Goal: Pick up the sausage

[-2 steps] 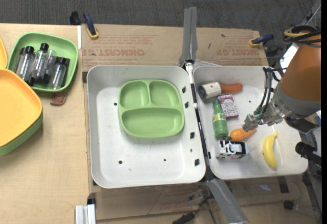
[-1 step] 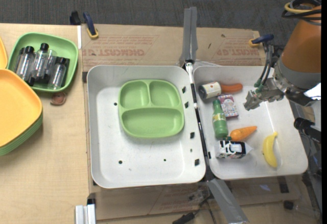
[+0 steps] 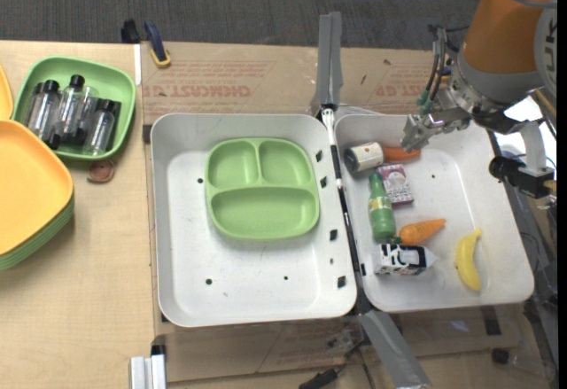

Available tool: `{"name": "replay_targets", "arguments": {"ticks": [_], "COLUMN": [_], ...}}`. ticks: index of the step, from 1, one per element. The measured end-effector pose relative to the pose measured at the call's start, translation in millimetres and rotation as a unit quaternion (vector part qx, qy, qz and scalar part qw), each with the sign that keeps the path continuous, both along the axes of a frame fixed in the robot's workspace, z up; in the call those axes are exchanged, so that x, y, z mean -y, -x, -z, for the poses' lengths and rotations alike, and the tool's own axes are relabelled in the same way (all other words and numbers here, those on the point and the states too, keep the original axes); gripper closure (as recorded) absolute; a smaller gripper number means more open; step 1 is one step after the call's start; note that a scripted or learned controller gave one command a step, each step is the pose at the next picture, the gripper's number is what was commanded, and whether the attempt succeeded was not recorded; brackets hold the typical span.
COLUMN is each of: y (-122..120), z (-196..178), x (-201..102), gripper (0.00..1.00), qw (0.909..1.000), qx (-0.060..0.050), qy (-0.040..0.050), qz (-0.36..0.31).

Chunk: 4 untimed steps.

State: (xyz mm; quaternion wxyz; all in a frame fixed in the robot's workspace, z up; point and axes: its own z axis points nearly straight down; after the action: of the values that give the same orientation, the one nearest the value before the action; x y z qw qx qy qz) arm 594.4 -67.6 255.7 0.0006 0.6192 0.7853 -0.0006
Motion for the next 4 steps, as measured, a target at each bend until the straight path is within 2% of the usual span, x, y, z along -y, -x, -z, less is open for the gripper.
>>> {"name": "replay_targets", "arguments": {"ticks": [1, 2, 3, 4], "y": [39.5, 30.6, 59.4, 38.4], "z": [65.4, 159.9, 164.6, 164.5], "x": [-2.7, 116.0, 68.7, 108.0], "gripper": [1.0, 1.0, 1.0, 1.0], "qw": [0.9995, 0.9946, 0.9995, 0.9887], "qx": [-0.002, -0.001, -0.001, 0.0], "qy": [-0.0006, -0.0003, -0.0011, -0.0002], "qz": [-0.032, 0.104, 0.031, 0.15]}}
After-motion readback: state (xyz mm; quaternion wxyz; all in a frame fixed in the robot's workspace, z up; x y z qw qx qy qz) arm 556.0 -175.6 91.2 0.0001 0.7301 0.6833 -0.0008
